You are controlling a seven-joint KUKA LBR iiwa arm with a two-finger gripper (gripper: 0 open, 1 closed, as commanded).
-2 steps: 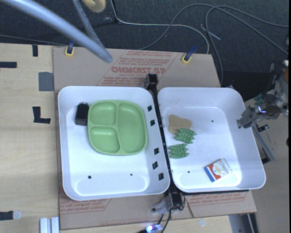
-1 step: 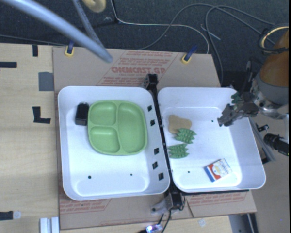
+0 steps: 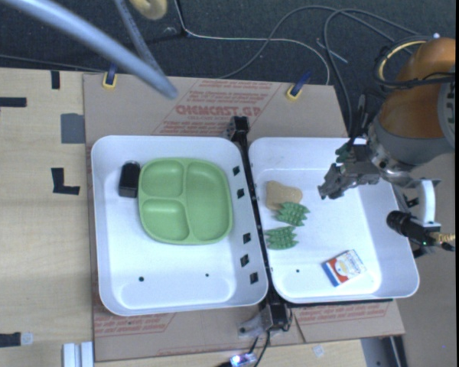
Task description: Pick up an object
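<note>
The gripper (image 3: pixel 335 187) is positioned over the upper right portion of the right bin (image 3: pixel 382 285), at the end of the arm (image 3: pixel 417 121) entering from the right. Its dark fingers point left and slightly down toward the bin floor. Their separation cannot be determined at this resolution, and nothing is visible between them.

Nearest the gripper, to its left, a tan block (image 3: pixel 279 193) lies on the bin floor with its long axis running from upper left to lower right. Touching its lower right edge is a green spiky toy (image 3: pixel 292 213), long axis roughly horizontal. A second green spiky toy (image 3: pixel 281 238) lies just below, also roughly horizontal and apart from the first. The fine shape of both toys is hard to make out. A small card packet (image 3: pixel 343 267) in red, white and blue lies near the lower right corner, tilted with its long axis rising toward the right.

The left bin (image 3: pixel 111 281) holds a green divided plate (image 3: pixel 186 201) with three compartments. A small black object (image 3: pixel 128 180) rests just beside the plate's upper left rim; its identity cannot be resolved.
</note>
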